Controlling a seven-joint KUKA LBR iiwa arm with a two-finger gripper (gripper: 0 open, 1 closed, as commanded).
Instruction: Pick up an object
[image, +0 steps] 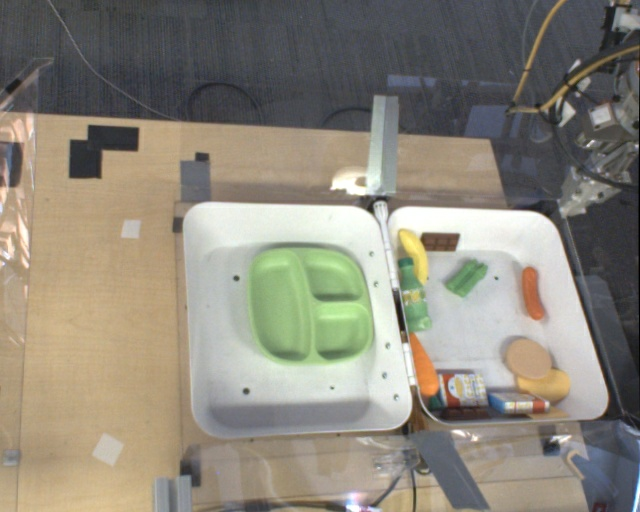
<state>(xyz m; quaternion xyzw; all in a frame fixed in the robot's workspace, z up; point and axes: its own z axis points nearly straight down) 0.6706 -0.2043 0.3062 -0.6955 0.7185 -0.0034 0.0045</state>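
**Gripper Held Off the Bins, Objects Lying in the Right Bin**

The two-finger gripper (588, 188) is seen at the upper right of the camera view, beyond the far right corner of the shallow white right bin (560, 232), under a tangle of yellow and black cables (560, 60). Whether it is open or closed cannot be told, and nothing is seen held in it.

The things to be picked are all found in the right bin. A yellow plastic banana (413, 254) and a green plastic bottle (412, 297) are laid along the left wall, the banana resting on the bottle's far end. A small brown rectangular block (440, 241) is placed just beside the banana. A green ridged piece (466, 277) is set near the middle, apart from the rest. An orange-red sausage-shaped piece (533, 293) is laid by the right wall. An orange carrot-shaped piece (424, 367) is lodged against the left wall, near a red-and-white printed pack (466, 388) and a small tube (518, 404) at the near wall. A tan round disc (527, 357) is touched by a yellow rounded lump (546, 385).

A light green divided plastic plate (308, 304) is held in the shallow white left bin (215, 300).
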